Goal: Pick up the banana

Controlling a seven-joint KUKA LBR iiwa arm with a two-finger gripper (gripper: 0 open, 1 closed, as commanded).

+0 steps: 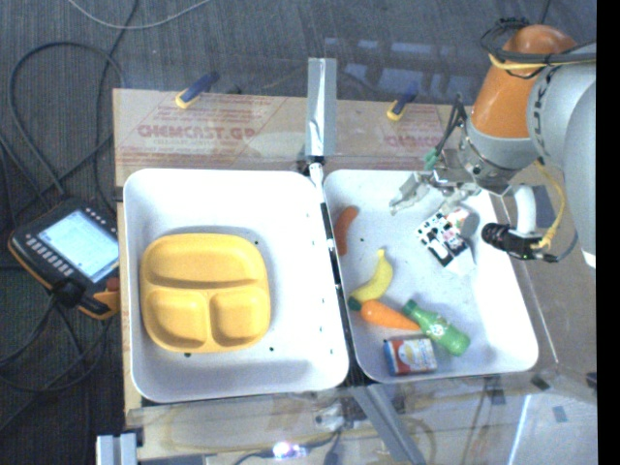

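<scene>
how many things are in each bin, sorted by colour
yellow: 2, the banana and the divided tray
orange: 2, the carrot and the sausage
green: 1, the bottle
blue and red: 1, the can
total: 6

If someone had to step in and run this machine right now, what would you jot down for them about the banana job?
Gripper: hovering over the upper part of the right bin, nothing visibly held; fingers hard to read from this angle.
Banana: lying in the right bin near its left wall, apart from the gripper, down and to its left in the camera view.
Close by: carrot just below the banana, green bottle, small can, reddish sausage-like item above.
Left bin: holds a yellow divided tray.
Done: nothing yet; banana not lifted.
Left: move over the banana, grasp, lift.
</scene>
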